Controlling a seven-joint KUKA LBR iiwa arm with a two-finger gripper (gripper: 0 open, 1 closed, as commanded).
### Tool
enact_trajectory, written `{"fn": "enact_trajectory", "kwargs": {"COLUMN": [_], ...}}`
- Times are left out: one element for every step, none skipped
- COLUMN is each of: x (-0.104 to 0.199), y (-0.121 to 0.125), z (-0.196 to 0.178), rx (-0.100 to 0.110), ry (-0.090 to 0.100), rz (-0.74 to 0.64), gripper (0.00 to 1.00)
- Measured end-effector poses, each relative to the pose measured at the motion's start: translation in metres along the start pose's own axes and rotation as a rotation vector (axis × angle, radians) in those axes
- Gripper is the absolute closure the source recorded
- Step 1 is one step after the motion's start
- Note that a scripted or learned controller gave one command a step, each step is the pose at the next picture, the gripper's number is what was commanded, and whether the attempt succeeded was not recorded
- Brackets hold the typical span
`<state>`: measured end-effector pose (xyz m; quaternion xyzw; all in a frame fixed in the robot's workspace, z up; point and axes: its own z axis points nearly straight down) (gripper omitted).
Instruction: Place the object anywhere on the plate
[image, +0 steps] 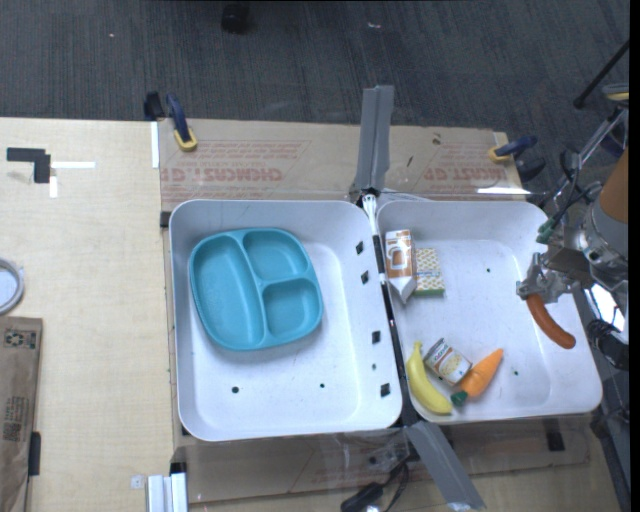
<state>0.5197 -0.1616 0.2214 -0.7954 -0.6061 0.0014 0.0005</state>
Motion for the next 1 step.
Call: {"fn": "enact_trajectory", "kwargs": {"x": [0.0201], "y": [-0.0114], "z": [0.0531], "rx": [0.002], "ry": [0.000], "rz": [0.054], "gripper": [1.00]}}
